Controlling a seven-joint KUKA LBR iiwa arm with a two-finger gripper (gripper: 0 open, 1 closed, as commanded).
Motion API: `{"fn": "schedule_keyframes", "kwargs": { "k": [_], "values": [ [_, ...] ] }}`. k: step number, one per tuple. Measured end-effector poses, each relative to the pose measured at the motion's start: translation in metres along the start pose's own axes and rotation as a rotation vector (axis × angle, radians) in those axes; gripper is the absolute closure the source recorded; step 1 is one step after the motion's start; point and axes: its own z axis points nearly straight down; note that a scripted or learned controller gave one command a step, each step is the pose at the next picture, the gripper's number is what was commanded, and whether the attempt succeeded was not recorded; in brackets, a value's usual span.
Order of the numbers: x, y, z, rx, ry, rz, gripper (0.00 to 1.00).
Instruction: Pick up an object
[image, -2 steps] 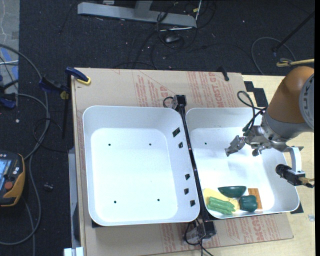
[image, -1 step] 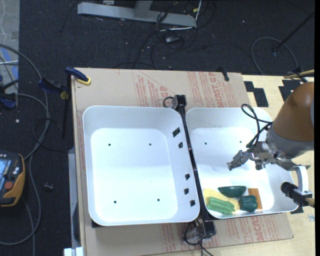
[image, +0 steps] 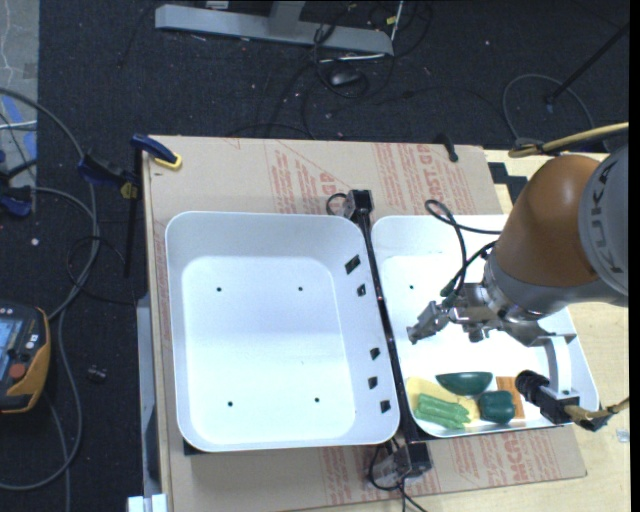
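My gripper (image: 424, 326) hangs over the middle of the right white bin (image: 400, 250), pointing left, with nothing visibly in it. Below it, along the bin's near edge, lie a dark green bowl-shaped piece (image: 465, 381), a light green ridged piece (image: 441, 410), a teal block (image: 495, 405) and a small orange piece (image: 506, 385). A pale yellow bit (image: 419, 385) sits beside the dark green piece. The gripper is above and to the left of this cluster, apart from it. The arm's orange band (image: 555, 230) covers the bin's right part.
The left white bin (image: 180, 300) stands beside the right one, and a black divider strip (image: 378, 300) runs between them. Both rest on a cardboard sheet (image: 300, 170). Cables and a blue clamp (image: 150, 150) lie around the bench.
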Motion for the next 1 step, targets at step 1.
{"fn": "schedule_keyframes", "kwargs": {
  "k": [1],
  "values": [
    [-0.0045,-0.0012,-0.0082,0.004,-0.002,0.008,1.00]
  ]
}}
